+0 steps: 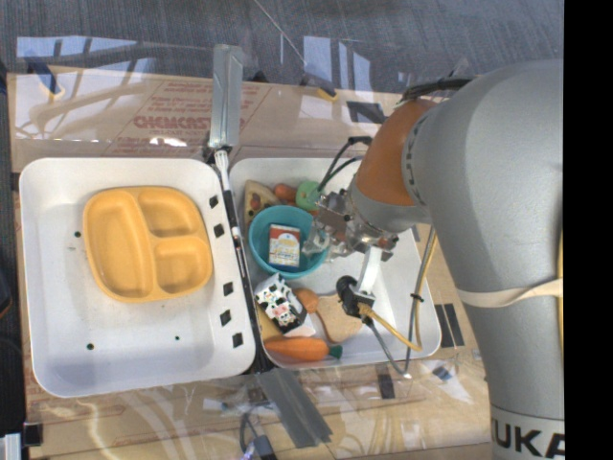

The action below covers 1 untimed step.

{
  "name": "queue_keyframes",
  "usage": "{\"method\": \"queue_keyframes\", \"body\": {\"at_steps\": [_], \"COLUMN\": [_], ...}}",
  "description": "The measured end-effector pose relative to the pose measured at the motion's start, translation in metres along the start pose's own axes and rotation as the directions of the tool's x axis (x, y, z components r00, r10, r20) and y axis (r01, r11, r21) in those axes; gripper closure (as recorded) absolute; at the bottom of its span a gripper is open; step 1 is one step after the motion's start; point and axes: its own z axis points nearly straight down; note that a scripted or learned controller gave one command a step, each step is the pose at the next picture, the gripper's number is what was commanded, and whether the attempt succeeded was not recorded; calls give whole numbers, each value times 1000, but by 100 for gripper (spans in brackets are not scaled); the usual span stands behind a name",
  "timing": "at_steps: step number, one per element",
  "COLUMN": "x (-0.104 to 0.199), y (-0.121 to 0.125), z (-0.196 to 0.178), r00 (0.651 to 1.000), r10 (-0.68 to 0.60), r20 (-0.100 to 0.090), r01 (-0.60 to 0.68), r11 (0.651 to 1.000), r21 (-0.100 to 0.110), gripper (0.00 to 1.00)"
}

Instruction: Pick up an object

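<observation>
A yellow divided tray (pixel 146 241) lies in the left bin (pixel 57 353). The right bin (pixel 428 329) holds a blue bowl (pixel 261 247) with a small carton (pixel 284 245) inside near its left wall, and a cow toy (pixel 279 306) and carrot (pixel 299 350) by its near-left corner. The gripper (pixel 330 230) hovers at the bowl's right rim, its state impossible to tell.

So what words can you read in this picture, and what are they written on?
"UKA": big white letters on the arm's base, cut off at the picture's edge.
Red printing on the cardboard sheet behind the bins: too blurred to read for sure.
The small carton in the blue bowl has a label: too small to read.
The black and white cow toy has no words.
</observation>
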Motion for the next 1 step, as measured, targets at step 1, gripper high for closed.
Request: {"method": "queue_keyframes", "body": {"at_steps": [1], "x": [12], "y": [-45], "z": [-75], "r00": [993], "r10": [-114], "r20": [2], "r01": [114], "r11": [993], "r21": [-1], "gripper": [100]}}
